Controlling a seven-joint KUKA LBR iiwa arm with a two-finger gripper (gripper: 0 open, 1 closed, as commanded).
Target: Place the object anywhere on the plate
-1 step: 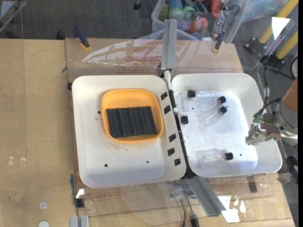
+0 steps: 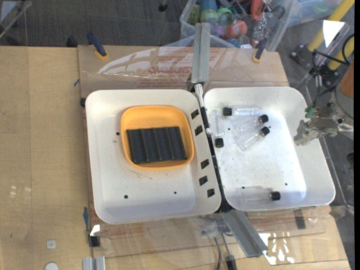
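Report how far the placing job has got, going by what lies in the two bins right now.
Nothing looks done yet: the orange plate in the left bin carries only a dark ribbed block. The clear vials with black caps lie in the right bin, one more near its front edge. In hand: the gripper sits at that bin's right rim, with no vial visibly between its fingers. Left: pick a vial and set it on the plate.

Black ribbed block (image 2: 156, 145) covers most of the plate (image 2: 130, 118)
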